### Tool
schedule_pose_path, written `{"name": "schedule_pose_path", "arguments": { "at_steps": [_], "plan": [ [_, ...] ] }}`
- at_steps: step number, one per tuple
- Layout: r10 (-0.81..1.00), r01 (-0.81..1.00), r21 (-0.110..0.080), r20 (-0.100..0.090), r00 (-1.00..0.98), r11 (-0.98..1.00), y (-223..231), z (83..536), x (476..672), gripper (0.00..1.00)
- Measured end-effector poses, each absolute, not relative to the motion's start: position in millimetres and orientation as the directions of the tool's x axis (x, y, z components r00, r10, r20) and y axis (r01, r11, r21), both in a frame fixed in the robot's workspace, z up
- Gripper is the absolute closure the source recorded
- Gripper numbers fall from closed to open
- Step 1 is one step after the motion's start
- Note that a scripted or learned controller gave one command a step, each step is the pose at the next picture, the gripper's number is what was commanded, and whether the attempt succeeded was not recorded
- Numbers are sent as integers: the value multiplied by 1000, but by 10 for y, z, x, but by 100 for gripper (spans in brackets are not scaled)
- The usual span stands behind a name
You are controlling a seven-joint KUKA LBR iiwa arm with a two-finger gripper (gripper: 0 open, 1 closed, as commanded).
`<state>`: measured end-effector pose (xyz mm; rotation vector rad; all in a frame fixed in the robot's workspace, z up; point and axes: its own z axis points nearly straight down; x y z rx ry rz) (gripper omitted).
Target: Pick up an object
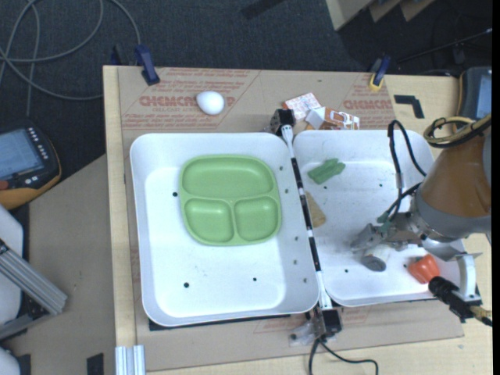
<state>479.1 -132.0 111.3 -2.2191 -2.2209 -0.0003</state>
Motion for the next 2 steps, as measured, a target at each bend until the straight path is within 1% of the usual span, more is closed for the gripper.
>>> {"name": "schedule_pose_path", "arguments": {
  "at_steps": [1, 2],
  "plan": [
    [1000, 1000, 0, 0, 0, 0, -1323, 1206, 4793, 100],
    [1000, 1000, 1, 1, -2, 2, -625, 2002, 5350, 100]
  ]
}}
